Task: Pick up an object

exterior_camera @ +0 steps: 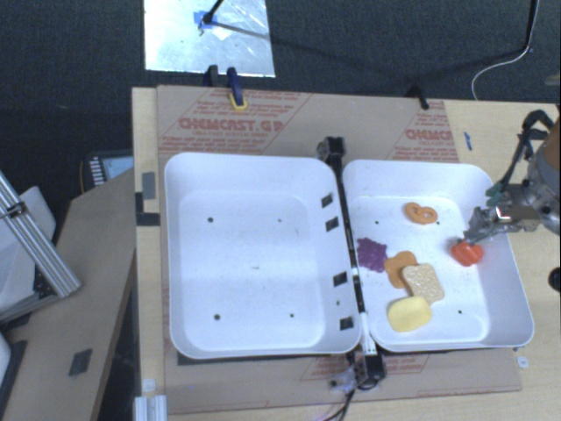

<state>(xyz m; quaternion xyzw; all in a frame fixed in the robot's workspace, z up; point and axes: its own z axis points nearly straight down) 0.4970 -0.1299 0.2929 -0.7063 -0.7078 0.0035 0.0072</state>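
Note:
The right bin point(504, 327) holds several small toy foods: an orange pretzel point(422, 213), a purple grape cluster point(372, 253), an orange piece point(400, 267), a tan slice of bread point(423, 281), a yellow block point(408, 314) and a red piece point(468, 253). My gripper point(480, 228) comes in from the right edge and hangs low over the bin's right side, its tips just above and up-right of the red piece. Nothing is visibly between its fingers.
The left bin point(184, 182) sits beside the right one, joined along a black hinged divider point(344, 261). Both rest on a cardboard sheet point(263, 121) on the bench. A shiny metal plate point(208, 24) lies at the back, and a cable point(508, 55) hangs at the upper right.

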